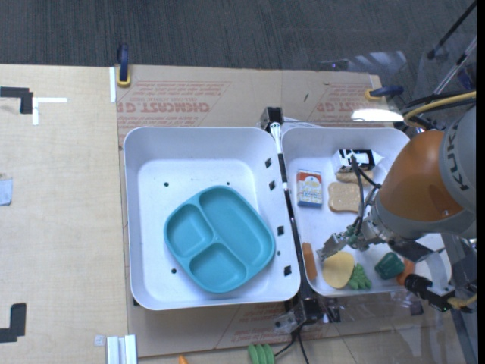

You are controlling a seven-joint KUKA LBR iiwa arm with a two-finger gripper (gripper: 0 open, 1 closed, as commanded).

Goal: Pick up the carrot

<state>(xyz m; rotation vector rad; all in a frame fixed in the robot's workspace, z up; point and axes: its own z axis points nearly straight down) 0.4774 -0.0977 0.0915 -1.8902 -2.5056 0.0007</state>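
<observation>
Wooden table [61, 203] under cardboard, two white bins side by side. Tool [339, 243] sat low in the right bin [322, 139], its fingers slightly spread and nothing visibly between them. Just below it lay a yellow chip-like piece [339, 270] with a green leafy toy [358, 278] touching its right side. Carrot [308, 261], a slim orange stick, lay against the right bin's left wall, just beside the tool on its left and apart from it. Further up: bread slice [345, 197], small red-and-white box [309, 189]. Left bin [151, 154] held a teal divided plate [220, 238]. Judged as approach step, grasp not made. Next move likely calls for shifting toward the wall, aligning the fingers across the carrot's narrow width, then descending; wall clearance looked tight.
</observation>
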